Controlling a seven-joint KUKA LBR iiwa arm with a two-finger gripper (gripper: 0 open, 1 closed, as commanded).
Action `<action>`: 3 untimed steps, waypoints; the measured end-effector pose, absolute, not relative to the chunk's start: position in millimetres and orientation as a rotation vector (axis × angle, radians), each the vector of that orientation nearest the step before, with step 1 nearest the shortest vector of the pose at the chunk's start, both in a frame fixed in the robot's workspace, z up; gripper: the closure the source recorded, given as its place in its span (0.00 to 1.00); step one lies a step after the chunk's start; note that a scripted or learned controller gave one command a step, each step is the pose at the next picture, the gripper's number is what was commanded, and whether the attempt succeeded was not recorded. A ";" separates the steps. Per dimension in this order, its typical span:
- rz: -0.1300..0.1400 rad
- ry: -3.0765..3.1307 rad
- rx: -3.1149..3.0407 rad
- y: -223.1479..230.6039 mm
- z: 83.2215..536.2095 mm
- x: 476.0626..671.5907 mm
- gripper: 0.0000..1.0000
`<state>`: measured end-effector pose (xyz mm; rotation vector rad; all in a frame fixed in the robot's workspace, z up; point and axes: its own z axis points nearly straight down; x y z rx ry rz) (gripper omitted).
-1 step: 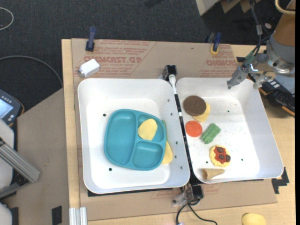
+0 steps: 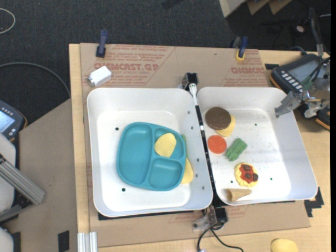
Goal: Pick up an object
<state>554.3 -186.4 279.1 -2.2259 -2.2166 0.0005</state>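
The right bin (image 2: 278,156) holds a brown round patty (image 2: 217,117) lying on a yellow piece (image 2: 229,128), an orange-red disc (image 2: 217,144), a green piece (image 2: 235,149), a yellow pizza-like piece with red spots (image 2: 246,175) and a tan wedge (image 2: 239,194). In the left bin (image 2: 105,140) a teal divided tray (image 2: 137,156) carries a yellow piece (image 2: 166,145); another yellow piece (image 2: 188,172) pokes out from under its right edge. My gripper (image 2: 286,105) hangs over the right bin's far right corner, well away from all the objects, with nothing seen in it.
A grey control pendant (image 2: 293,75) with cables lies just behind the gripper at the bench's right edge. A small white block (image 2: 100,76) rests on the cardboard behind the left bin. Two blue clamps (image 2: 102,41) (image 2: 241,48) hold the cardboard's back edge.
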 end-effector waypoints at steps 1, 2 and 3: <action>-0.019 -2.238 -2.232 -159.7 454.0 511.1 0.00; -0.004 -2.229 -2.226 -160.0 454.4 512.1 1.00; -0.017 -2.244 -2.210 -37.1 540.9 514.6 1.00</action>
